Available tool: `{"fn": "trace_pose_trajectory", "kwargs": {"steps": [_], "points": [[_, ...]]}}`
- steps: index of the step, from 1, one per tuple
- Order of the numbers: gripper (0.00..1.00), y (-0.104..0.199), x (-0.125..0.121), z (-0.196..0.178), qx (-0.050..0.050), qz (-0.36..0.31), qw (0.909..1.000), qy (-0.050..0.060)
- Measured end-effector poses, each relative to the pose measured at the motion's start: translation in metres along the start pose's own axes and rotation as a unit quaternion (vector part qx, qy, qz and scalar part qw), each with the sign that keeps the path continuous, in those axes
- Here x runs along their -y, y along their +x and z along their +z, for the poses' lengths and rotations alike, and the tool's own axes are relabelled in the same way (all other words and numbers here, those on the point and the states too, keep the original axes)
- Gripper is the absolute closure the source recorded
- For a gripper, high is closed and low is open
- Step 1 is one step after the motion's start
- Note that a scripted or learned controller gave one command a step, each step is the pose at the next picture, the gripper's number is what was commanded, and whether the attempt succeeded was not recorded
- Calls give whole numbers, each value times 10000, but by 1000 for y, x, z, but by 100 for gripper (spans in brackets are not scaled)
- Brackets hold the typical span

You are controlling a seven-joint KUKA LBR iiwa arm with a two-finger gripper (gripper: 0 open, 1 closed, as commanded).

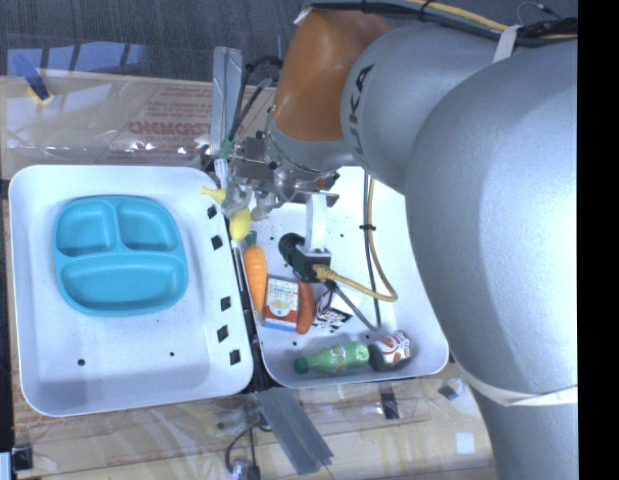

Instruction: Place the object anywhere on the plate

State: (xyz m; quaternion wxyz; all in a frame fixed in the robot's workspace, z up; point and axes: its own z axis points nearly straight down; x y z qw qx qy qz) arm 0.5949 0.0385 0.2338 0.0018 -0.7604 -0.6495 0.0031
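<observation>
The gripper point(251, 190) hangs over the right white bin's point(421, 298) left wall, beside a small yellow pear-shaped fruit point(238, 222); whether its fingers are apart, I cannot tell. Confirm a firm hold, then lift clear of both walls toward the blue sectioned plastic plate point(117, 252), mid left bin point(109, 368).

Bright, sharp pic; glare on bins point(109, 388)

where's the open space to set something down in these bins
Free: the three hollows of the blue plate, plus the left bin's white floor below it. Crowded: the right bin, where carrot, carton, green bottle and can cluster under the arm.
</observation>
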Motion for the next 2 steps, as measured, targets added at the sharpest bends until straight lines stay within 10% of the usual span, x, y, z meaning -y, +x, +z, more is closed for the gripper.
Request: {"fn": "trace_pose_trajectory", "kwargs": {"steps": [1,2], "points": [[100,63,-8,12,-4,-256,9997,-16],[0,63,-8,12,-4,-255,9997,-18]]}}
